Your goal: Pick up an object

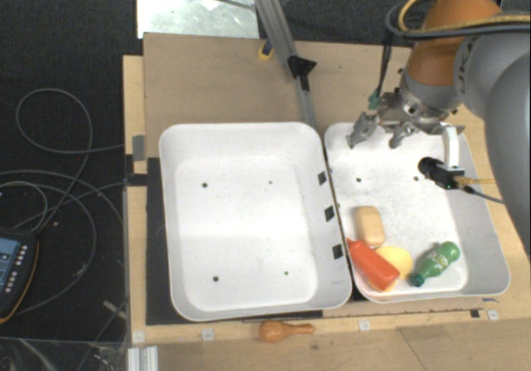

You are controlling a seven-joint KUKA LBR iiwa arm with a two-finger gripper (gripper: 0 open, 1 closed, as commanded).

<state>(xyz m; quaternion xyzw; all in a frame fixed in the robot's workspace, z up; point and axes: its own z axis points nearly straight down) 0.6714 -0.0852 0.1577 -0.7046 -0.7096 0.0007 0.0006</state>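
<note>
Fingers (377, 136) spread above right bin; green bottle (433, 264) lengthwise up-right, cap lower-left.

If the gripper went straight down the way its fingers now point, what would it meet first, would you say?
Most likely the bare floor of the right bin. The gripper hangs open over that bin's far end, and the bread roll, orange carrot, lemon and green bottle lie nearer the camera. Depth is uncertain.

camera: fixed overhead; slanted down; both bins (249, 141) framed; arm (489, 70) enters right
</note>
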